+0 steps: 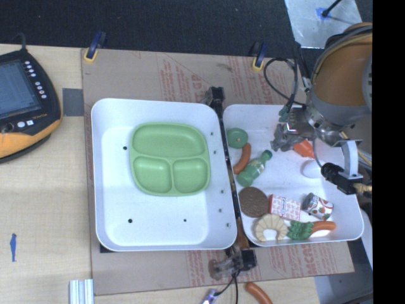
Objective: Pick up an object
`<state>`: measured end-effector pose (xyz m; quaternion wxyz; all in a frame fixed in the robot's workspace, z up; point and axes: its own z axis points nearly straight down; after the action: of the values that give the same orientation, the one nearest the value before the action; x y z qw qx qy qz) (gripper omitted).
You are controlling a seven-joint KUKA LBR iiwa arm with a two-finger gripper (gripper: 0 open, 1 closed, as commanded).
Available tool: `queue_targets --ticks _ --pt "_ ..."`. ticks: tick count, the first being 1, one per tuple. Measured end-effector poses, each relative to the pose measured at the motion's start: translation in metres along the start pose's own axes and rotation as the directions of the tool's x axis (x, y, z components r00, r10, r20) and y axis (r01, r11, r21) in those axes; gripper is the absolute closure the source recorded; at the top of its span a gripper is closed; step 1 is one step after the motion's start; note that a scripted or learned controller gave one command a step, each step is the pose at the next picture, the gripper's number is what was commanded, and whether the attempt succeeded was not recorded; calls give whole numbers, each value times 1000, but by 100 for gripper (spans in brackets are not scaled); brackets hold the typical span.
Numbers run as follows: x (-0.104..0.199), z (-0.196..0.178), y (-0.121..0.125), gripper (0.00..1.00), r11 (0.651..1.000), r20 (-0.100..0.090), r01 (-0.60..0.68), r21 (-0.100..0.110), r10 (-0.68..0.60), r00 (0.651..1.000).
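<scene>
My gripper (286, 138) hangs low over the upper part of the right bin (354, 230), under the grey and orange arm. An orange piece (305, 149) lies just to its right, partly hidden by the wrist. Left of the gripper lie a small green bottle (255, 166), an orange sausage-shaped piece (242, 158) and a round green piece (236, 137). Along the bin's near side sit a brown round cookie (254, 201), a red and white box (285, 207), a small can (316, 205), a beige pastry (270, 227), a green broccoli piece (299, 230) and an orange stick (323, 227).
The left bin (107, 170) holds a green divided plate (170, 158). A teach pendant (25, 106) rests at the bench's left edge. Cables and a black connector (338, 177) hang near the arm. Clamps stand at the bins' shared edge (216, 95).
</scene>
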<state>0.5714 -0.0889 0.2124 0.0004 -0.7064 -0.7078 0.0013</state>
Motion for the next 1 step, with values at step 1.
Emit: queue_targets --ticks 1 --pt "26 21 -1 100 1000 0 4 3 -4 1000"
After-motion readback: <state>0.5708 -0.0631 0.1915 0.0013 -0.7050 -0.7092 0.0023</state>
